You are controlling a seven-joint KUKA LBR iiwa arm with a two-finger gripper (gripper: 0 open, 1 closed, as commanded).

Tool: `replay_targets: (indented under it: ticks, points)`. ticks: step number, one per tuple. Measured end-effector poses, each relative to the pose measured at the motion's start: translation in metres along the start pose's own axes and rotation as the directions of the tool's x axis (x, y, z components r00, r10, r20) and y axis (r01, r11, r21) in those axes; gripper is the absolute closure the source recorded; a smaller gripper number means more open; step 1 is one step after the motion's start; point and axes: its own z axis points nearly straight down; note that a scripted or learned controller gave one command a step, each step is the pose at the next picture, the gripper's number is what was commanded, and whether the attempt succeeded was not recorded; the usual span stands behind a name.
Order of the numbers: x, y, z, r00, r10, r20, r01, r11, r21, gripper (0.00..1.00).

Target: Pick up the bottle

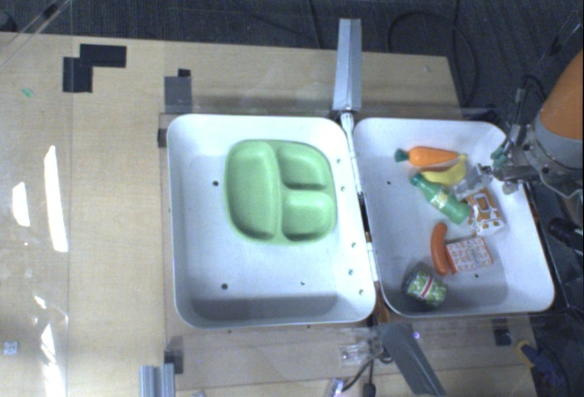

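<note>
The bottle (442, 198) is small and green. It lies on its side in the right bin (529, 295), slanting from upper left to lower right, just below a yellow banana (446, 173). My gripper (504, 165) hangs over the bin's right part, to the right of the bottle and a little above it in the view, clearly apart from it. The arm's orange band (564, 99) is at the right edge of the view.
An orange carrot (432, 155) lies behind the banana. Two printed packets (484, 212) (467, 253), a red sausage (440, 249) and a round green item (425, 287) crowd the bottle's right and front. The left bin (192, 295) holds a green divided plate (278, 190).
</note>
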Motion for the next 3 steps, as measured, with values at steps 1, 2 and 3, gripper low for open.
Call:
replay_targets:
  ticks: [1, 2, 3]
  points:
    - [0.010, 0.002, 0.048, 1.000, 0.021, 0.000, -0.021, 1.000, 0.001, 0.00]
    - [0.003, -0.030, 0.053, 0.990, 0.141, -0.003, -0.141, 0.990, 0.006, 0.00]
    - [0.018, 0.050, 0.064, 0.918, 0.397, 0.006, -0.397, 0.918, 0.024, 0.00]
